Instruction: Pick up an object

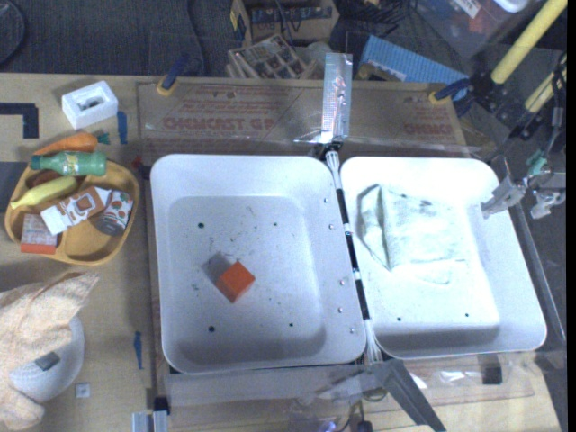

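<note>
From the camera view, an orange block (237, 281) lies in the left bin (180, 183), near its middle, with a small grey piece (219, 265) touching its upper left. A pale crumpled cloth (405, 228) lies in the right bin (517, 318). The gripper (515, 192) sits at the right bin's far right rim; whether its jaws are open or closed I cannot tell. Nothing is grasped, so this looks like the start: next comes a reach over a chosen object and a descent.

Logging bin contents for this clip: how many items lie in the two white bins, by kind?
Orange block in the left bin: 1
Crumpled white cloth in the right bin: 1
Total: 2
</note>
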